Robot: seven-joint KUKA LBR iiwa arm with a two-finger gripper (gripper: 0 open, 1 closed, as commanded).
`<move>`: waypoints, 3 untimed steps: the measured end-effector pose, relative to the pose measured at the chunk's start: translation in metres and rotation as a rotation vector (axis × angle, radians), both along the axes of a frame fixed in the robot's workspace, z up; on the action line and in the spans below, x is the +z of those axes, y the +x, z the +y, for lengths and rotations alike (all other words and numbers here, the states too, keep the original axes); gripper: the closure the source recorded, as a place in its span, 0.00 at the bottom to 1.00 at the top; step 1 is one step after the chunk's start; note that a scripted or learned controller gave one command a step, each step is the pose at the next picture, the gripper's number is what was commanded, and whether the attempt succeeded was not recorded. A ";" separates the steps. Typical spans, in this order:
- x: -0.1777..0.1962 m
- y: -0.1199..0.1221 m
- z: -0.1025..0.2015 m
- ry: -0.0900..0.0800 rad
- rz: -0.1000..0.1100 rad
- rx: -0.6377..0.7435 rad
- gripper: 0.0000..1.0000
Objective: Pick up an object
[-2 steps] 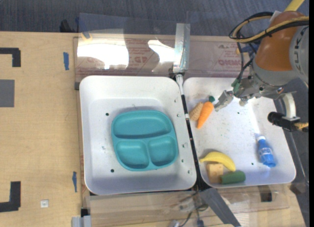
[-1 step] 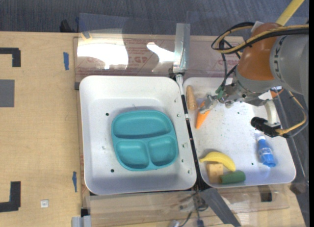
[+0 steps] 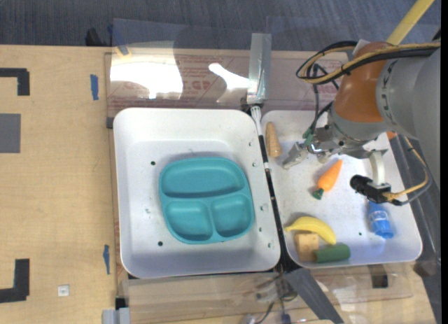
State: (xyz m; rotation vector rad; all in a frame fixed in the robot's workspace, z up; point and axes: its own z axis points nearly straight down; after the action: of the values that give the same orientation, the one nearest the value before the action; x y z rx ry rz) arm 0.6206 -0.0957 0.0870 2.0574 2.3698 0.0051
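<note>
— Green came first: a green cylinder (image 3: 333, 252) lay at the near rim of the right bin (image 3: 413, 245), touching a tan block (image 3: 306, 245), and a banana (image 3: 313, 227) sat just behind them.
— And the left bin (image 3: 126, 175)?
— It held a teal plate (image 3: 206, 200), well apart from the arm.
— What lay further in on the right?
— A blue container (image 3: 381, 221) near the right wall, then a carrot (image 3: 329, 175) lying tilted mid-bin. Just beyond it hung the claw (image 3: 299, 153), low between the carrot and a corn cob (image 3: 273, 141) that lay along the dividing wall.
— Was it spread or pressed together?
— I couldn't tell; it was too small and blurred.
— What might have gone wrong?
— I judged it sat over bare floor, apart from both. Dropping straight down, it would likely have closed on nothing. Had it reached for the cob, it could have struck the wall the cob hugged. The carrot, round and tapered, might have rolled aside under an off-centre pinch.
</note>
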 end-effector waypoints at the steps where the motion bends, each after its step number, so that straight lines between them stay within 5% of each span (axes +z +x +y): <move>1: 0.000 -0.039 -0.062 -0.003 0.001 0.117 0.00; 2: 0.013 -0.037 -0.062 -0.004 -0.008 0.117 1.00; 3: 0.049 -0.064 -0.087 -0.004 -0.001 0.153 1.00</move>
State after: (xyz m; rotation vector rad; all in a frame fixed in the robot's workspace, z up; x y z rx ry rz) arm 0.5568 -0.1823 0.1355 1.8684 2.5176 0.0024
